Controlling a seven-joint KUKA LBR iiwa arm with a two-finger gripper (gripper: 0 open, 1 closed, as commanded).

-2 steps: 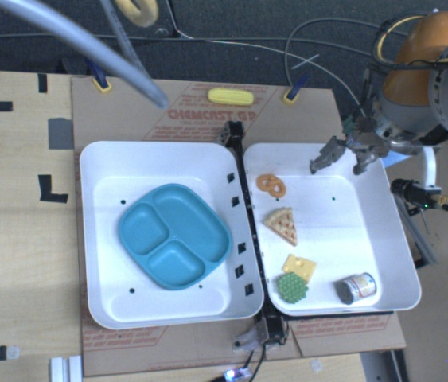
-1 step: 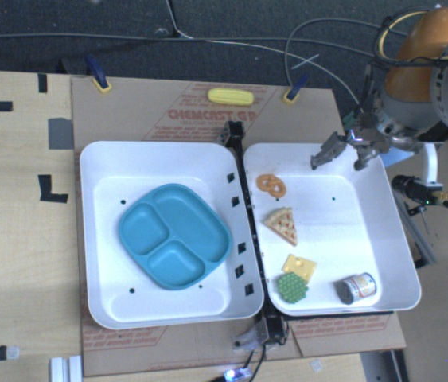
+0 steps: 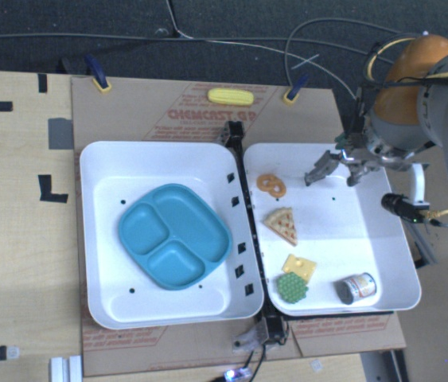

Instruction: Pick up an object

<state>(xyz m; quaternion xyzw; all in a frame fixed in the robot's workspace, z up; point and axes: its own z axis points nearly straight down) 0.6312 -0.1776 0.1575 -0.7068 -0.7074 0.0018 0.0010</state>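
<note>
The right bin (image 3: pixel 383 237) holds a brown pretzel (image 3: pixel 271 185), a waffle-patterned wedge (image 3: pixel 282 225), a yellow cheese piece (image 3: pixel 299 267), a green broccoli-like piece (image 3: pixel 292 287) and a small metal can (image 3: pixel 356 287) on its side. My gripper (image 3: pixel 336 172) hangs over the bin's far right part, open, with nothing between its two dark fingers. It is to the right of the pretzel and apart from it.
The left bin (image 3: pixel 104 165) holds a blue divided plate (image 3: pixel 174 235). A yellow banana-like object (image 3: pixel 230 96) lies on the cardboard behind the bins. Cables run above the bench. Blue-yellow clamps (image 3: pixel 98 75) hold the cardboard's back edge.
</note>
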